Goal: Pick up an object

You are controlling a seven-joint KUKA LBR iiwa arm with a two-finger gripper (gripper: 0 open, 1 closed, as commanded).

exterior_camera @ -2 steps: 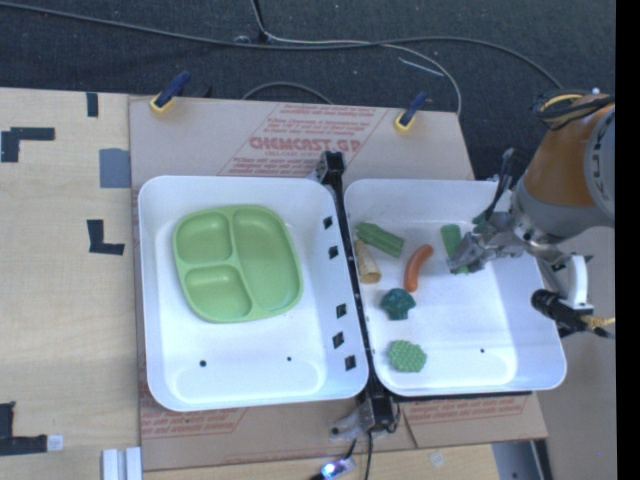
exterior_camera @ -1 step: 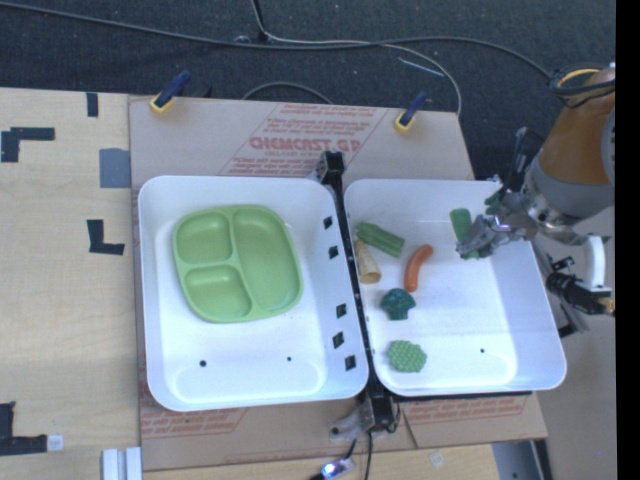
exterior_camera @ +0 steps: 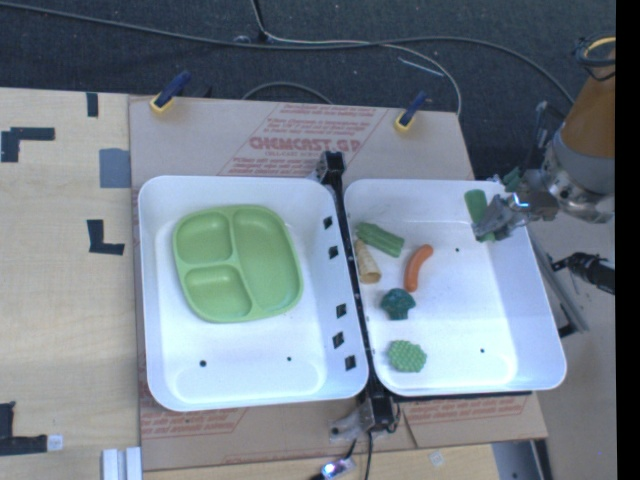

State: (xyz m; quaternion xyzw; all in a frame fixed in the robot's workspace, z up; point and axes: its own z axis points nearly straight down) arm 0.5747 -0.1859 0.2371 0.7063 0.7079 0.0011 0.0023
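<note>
The right bin (exterior_camera: 520, 363) holds the candidates for picking. Taking its middle as the clock's centre, a green pickle-like piece (exterior_camera: 381, 237) lies at about ten o'clock, with a tan stub (exterior_camera: 368, 264) just below it toward nine, close to the divider. An orange carrot-like piece (exterior_camera: 418, 266) sits slanted near the centre, and a dark teal broccoli-like lump (exterior_camera: 398, 303) is just below it, near but apart. A round, bumpy green piece (exterior_camera: 406, 355) rests at about seven o'clock, well clear of the others.

The gripper (exterior_camera: 492, 222) hangs at about two o'clock over the bin's upper right corner, with a green finger (exterior_camera: 475, 206) visible; whether the fingers are spread or closed cannot be told from this angle, and nothing is seen between them. The arm (exterior_camera: 585, 143) reaches in from three o'clock.

The left bin (exterior_camera: 160, 358) carries a green divided plate (exterior_camera: 238, 262), lying flat and well apart from the small pieces.

This looks like the approach step: nothing is grasped yet. The next move calls for travelling toward eight o'clock over one piece, lining up the fingers across its narrow side, then descending. The round bumpy piece, standing alone, seems the easiest target.
</note>
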